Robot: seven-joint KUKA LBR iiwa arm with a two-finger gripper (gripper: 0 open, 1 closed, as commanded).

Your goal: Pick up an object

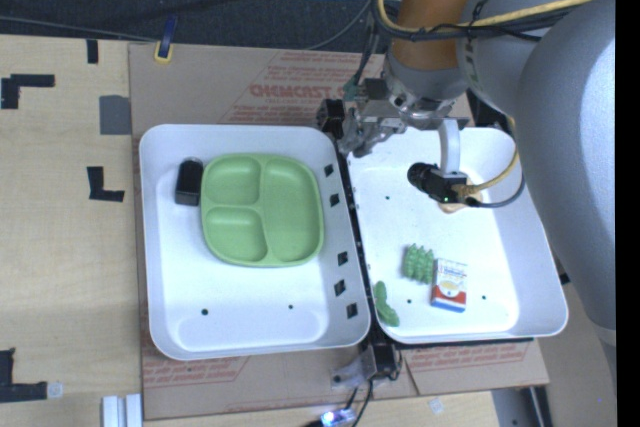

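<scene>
I read the arm (520, 25) as reaching in from the right, wrist hanging over the far end of the divider between the two bins; the gripper (362, 127) sits there amid its fittings and cabling, above the inner far corner of the right bin (520, 315); whether the claw is apart or together I cannot tell from this slant, and nothing is seen in it.

Candidates for the pick lie in the right bin's near half, well apart from the gripper: a small green ridged block (419, 263); just beside it a little red-and-white carton (450, 285); a green curved piece (385, 305) lying against the inner wall near the divider. The left bin (160, 245) carries a green divided plate (263, 209), flat, roughly centred, with a small black object (189, 182) touching or nearly touching its left edge.

My judgement: the pick is not yet begun; the three small items sit loose on the open floor, hence easiest to straddle; the piece at the wall leaves little room for a finger on that side; the plate looks too broad and flat to pinch.
</scene>
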